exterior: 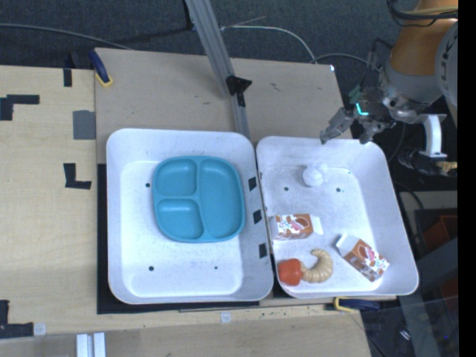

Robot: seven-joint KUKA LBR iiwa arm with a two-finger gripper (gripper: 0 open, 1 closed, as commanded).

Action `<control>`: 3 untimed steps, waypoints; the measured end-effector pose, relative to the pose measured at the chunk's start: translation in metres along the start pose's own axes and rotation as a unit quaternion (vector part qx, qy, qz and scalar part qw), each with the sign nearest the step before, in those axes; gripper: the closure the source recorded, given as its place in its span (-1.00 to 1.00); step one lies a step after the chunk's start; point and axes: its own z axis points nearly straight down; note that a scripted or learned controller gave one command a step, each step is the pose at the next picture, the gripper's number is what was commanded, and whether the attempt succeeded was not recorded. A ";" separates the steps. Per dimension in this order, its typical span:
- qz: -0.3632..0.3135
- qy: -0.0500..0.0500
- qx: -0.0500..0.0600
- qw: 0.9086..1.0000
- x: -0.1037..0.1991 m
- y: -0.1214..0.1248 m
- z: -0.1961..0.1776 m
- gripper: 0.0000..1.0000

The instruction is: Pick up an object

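Observation:
My gripper [346, 133] hangs over the far right rim of the right bin [394, 199], its two fingers spread apart and nothing between them. Below it in that bin lies a small white ball [314, 175]. Nearer the front sit a flat orange-and-white packet [294, 226], a red tomato [290, 272], a tan croissant [320, 267] touching the tomato, and a small orange-and-white carton [363, 257] at the right.
The left bin [126, 222] holds a blue divided plate [199, 198]. A grey metal pole [216, 47] slants down to the seam between the bins at the back. The arm [420, 43] enters from the upper right.

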 end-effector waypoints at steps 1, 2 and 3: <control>0.000 0.000 0.002 1.000 0.006 0.004 0.046 -1.00; 0.000 0.001 0.003 1.000 0.009 0.001 0.111 -1.00; 0.000 0.000 0.000 1.000 0.010 0.000 0.163 -1.00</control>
